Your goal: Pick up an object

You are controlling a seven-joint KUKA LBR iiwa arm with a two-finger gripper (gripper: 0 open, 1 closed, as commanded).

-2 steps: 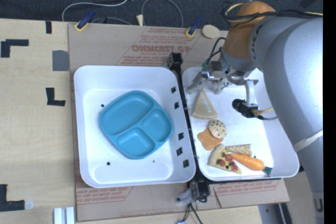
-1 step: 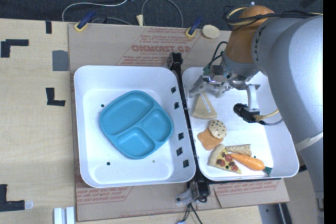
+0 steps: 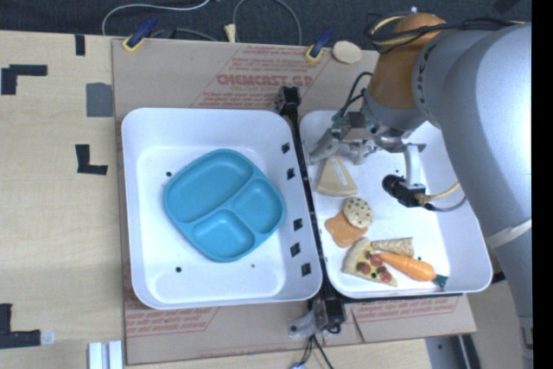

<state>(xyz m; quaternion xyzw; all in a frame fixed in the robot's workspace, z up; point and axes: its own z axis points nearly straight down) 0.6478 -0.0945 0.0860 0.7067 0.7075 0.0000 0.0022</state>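
Poised low over the cheese wedge [image 3: 335, 178] near the right bin's [image 3: 471, 251] left wall, apparently lining up a grab; gripper [image 3: 339, 148] state impossible to tell. Cookie [image 3: 357, 212], pizza slice [image 3: 371, 262], carrot [image 3: 408, 266] clustered toward the near edge.

— From where does the camera look?

— From above the worktop [image 3: 52, 186], fixed, facing down at a slant. Its far edge lies toward the top of the frame, with dark floor beyond.

— How near is it?

— Far enough to take in both white bins whole: the left bin [image 3: 143, 143] sits mid-frame, the right bin [image 3: 467, 246] beside it.

— And the arm [image 3: 484, 117]?

— It enters from the right side, large in the frame, nearer the lens than the bins, covering part of the right bin.
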